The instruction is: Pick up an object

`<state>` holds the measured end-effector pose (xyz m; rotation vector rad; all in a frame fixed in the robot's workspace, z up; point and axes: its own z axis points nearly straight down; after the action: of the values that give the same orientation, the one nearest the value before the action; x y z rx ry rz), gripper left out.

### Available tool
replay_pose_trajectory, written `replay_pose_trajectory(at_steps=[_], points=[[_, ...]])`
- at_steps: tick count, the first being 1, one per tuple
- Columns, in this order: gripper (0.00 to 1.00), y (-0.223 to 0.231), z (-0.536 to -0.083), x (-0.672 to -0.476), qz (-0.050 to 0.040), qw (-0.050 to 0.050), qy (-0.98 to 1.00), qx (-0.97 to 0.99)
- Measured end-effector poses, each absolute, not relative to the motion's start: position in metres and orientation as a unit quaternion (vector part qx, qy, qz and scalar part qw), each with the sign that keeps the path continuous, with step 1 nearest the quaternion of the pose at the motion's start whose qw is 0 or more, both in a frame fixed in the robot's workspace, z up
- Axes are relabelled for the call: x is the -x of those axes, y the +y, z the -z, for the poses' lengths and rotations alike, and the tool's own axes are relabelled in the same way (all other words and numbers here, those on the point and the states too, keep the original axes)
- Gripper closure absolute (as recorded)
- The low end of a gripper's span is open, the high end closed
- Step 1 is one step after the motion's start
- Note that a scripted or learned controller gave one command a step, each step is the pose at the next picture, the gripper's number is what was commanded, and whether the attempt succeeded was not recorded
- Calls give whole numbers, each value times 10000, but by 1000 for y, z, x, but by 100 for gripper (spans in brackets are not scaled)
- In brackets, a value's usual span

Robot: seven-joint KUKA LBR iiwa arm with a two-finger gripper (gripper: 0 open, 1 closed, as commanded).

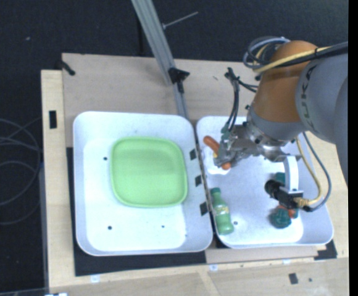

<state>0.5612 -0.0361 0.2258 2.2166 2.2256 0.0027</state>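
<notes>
Camera view has my gripper [227,155] low in the right bin [253,239], close to that bin's left wall and toward its far end. An orange object [212,143], carrot-like in shape, lies right at my gripper: one end sticks out to its left and a second patch of orange shows just below it. Whether that object sits between my fingertips or merely beside them I cannot tell, and I cannot tell how my gripper is set, since the wrist and its cables cover that spot.

Below my gripper, along the same wall, a green bottle [221,211] with a yellowish label lies on the bin floor, apart from me. Off to the right and below my gripper, a small teal object [282,219] rests near the bin's right end, partly behind a black fitting and white bracket of my arm.

To the left of my gripper, across the divider, the left bin [92,128] holds a light green square plate [149,171], well apart from me.
</notes>
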Motion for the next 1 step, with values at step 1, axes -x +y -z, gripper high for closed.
replay_pose_trajectory(at_steps=[1], points=[[100,19,-230,-590,-7,0,7088,-7054]])
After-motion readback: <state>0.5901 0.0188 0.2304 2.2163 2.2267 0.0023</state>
